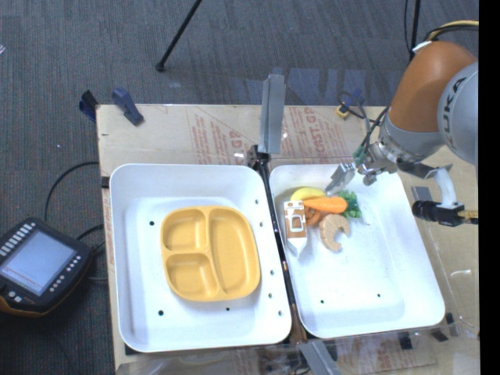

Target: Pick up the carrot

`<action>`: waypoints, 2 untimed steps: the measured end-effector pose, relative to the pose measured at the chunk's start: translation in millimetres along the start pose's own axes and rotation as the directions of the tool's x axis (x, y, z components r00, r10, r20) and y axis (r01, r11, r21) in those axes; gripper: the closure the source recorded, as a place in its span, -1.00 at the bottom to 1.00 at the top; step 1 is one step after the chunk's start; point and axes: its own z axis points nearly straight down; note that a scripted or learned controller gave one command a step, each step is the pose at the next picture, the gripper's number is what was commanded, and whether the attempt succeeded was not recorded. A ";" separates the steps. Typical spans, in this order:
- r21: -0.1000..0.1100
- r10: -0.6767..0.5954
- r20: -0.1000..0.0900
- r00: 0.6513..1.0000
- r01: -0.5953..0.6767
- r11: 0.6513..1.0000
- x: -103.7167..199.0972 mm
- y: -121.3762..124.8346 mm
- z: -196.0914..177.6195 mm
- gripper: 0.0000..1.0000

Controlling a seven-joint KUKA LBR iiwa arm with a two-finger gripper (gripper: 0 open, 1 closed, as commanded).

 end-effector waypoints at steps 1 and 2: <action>0.004 -0.226 -0.004 0.974 0.226 0.974 -23.5 -7.1 89.0 -1.00; 0.002 -0.227 -0.001 0.974 0.227 0.974 -23.9 -5.6 77.6 1.00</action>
